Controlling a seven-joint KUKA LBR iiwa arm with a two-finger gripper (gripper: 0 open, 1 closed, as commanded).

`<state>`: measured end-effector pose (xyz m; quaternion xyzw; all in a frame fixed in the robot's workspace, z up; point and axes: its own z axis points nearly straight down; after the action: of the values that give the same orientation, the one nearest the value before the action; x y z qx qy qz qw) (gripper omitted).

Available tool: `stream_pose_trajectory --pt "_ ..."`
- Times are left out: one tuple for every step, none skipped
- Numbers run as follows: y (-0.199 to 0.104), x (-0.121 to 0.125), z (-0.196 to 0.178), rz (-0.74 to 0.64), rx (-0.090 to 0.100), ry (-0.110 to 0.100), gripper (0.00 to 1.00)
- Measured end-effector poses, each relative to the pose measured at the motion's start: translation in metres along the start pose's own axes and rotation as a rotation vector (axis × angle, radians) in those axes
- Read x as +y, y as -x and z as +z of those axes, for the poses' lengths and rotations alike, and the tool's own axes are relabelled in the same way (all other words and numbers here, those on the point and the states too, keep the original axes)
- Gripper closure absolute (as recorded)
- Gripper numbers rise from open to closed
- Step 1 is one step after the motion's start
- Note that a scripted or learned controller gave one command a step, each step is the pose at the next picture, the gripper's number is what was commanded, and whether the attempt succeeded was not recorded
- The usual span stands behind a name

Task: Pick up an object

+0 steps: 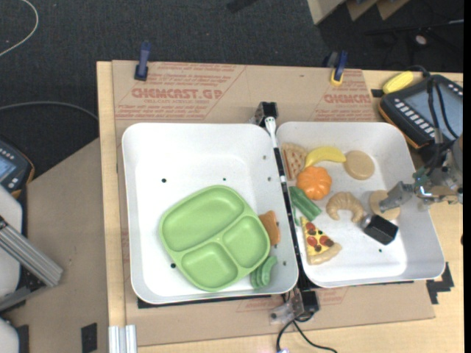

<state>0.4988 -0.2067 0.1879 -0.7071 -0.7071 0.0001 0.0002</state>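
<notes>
Yellow banana (325, 155) lies in the right bin (419, 263), long axis roughly left-right, ends curving downward. Gripper (383, 223) hovers lower right of it; jaws' state unclear.

Smooth, seemingly plastic green tray (213, 237); matt white bins (147, 197); brown cardboard base (110, 197).

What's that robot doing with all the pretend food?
The robot arm's gripper reaches in over the right bin, low among toy food: a croissant, pizza slice, orange pumpkin, banana and round cookie. It holds nothing I can see. The left bin has a green divided plate.
</notes>
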Motion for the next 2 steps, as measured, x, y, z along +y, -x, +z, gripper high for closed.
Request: stream_pose_trajectory --pt "-0.033 -0.003 0.106 -0.002 0.0 0.003 0.0" --pt "-0.03 -0.003 0.092 0.001 -0.005 0.006 1.0"
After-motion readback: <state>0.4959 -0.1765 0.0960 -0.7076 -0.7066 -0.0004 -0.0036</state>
